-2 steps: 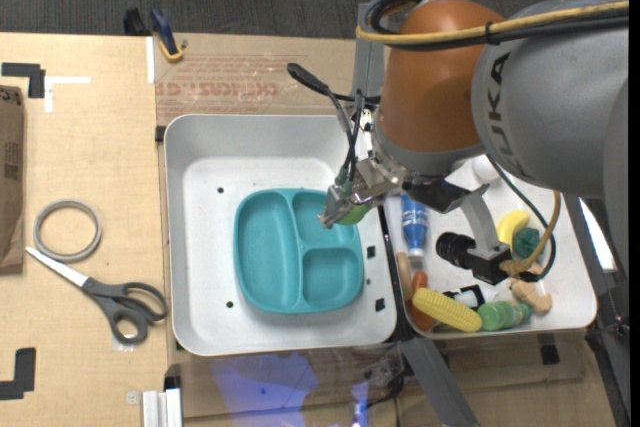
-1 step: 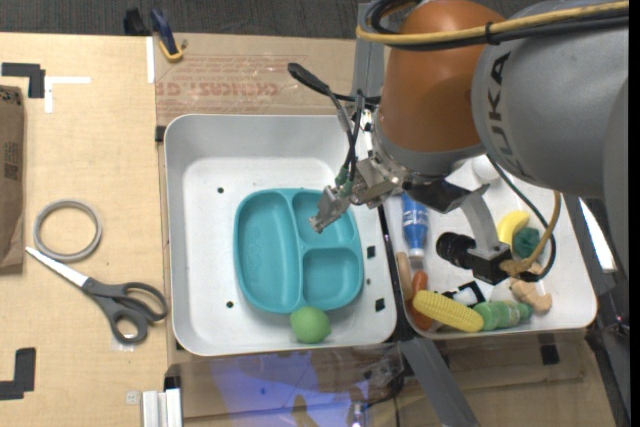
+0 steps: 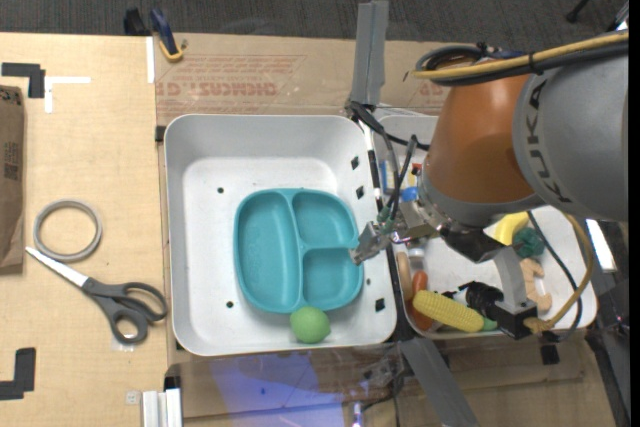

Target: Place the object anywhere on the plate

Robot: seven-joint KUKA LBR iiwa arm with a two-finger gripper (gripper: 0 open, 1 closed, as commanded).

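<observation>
Nearest me, in the left bin (image 3: 185, 215), I see a small green ball (image 3: 311, 324) resting on the bin floor, touching or just off the near edge of the teal plate (image 3: 297, 249). I take it for the object, though the right bin (image 3: 575, 315) offers others: a corn cob (image 3: 448, 311) at its near side and a yellow piece (image 3: 512, 227) further back. The ball looks like light, hard plastic fruit, smooth and round, so I judge it will roll or squirt out of a loose pinch; I would close across its widest part from straight above.

Further in, the plate has three compartments, and I see nothing lying in them. My hand (image 3: 368, 245) hangs over the plate's right rim, by the wall between the bins. I cannot tell how it stands, and I see nothing held in it.

Off to the left on the worktop (image 3: 80, 145) lie scissors (image 3: 105, 295) and, beyond them, a roll of tape (image 3: 67, 228).
</observation>
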